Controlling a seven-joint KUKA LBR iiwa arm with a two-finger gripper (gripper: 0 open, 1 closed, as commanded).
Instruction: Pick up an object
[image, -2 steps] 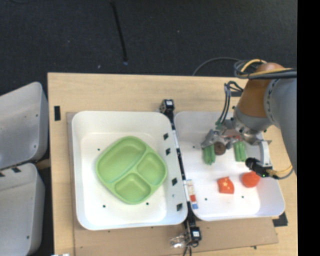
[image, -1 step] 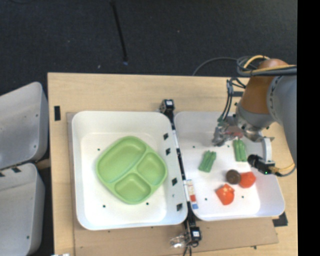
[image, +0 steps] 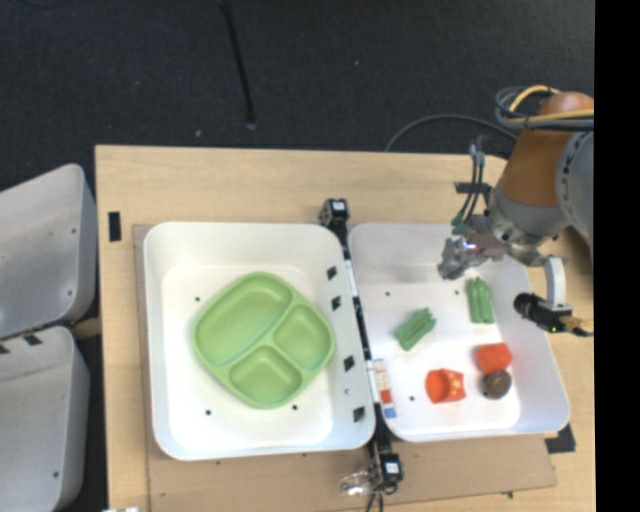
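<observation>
The right bin (image: 400, 250) holds several small objects: a green ridged piece (image: 414, 328) near its middle, a green oblong piece (image: 480, 301) further right, an orange-red cup-like object (image: 445, 385), a red block (image: 492, 356) and a dark brown round object (image: 495, 383). My gripper (image: 456, 258) hangs over the back of the right bin, up and left of the green oblong piece, apart from every object. Nothing shows between its fingers.
The left bin (image: 170, 400) holds a green divided plate (image: 263, 339). A ridge with black clips (image: 347, 300) separates the bins. Cables (image: 430, 125) loop behind the right bin. A black fitting (image: 545, 312) sits at the right bin's right edge.
</observation>
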